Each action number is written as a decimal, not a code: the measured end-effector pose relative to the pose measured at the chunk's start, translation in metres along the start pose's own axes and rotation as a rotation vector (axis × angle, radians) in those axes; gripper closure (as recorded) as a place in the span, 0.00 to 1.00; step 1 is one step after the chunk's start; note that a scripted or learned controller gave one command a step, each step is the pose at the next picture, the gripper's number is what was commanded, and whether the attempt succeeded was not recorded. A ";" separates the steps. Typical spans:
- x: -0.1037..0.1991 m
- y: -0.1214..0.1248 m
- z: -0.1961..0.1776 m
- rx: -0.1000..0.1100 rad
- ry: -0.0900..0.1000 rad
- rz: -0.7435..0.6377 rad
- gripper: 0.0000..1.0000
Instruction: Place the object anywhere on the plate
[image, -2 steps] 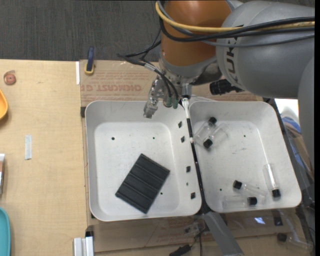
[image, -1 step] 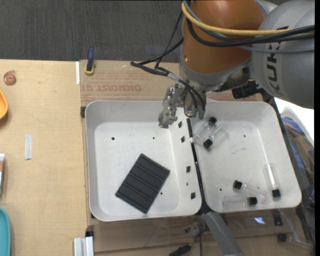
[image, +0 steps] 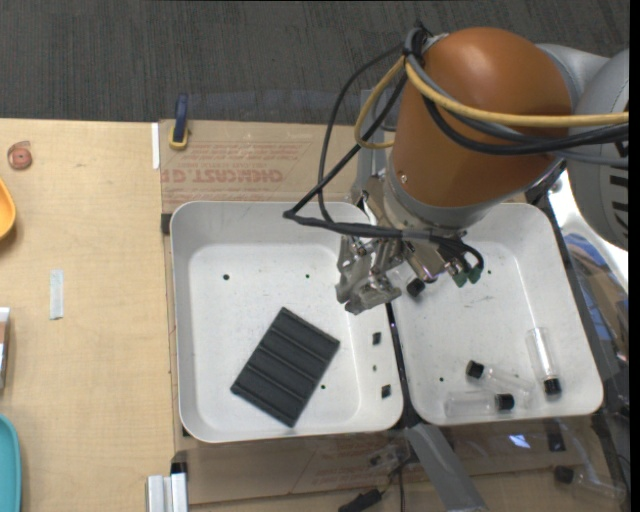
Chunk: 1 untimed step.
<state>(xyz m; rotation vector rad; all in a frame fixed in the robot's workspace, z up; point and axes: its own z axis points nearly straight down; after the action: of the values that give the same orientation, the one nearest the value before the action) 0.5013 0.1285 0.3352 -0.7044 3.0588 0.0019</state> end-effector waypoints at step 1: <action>-0.035 -0.021 -0.028 -0.001 -0.001 -0.451 1.00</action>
<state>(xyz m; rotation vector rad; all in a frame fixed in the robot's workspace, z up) 0.5422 0.1250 0.3631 -1.3692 2.8229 0.0022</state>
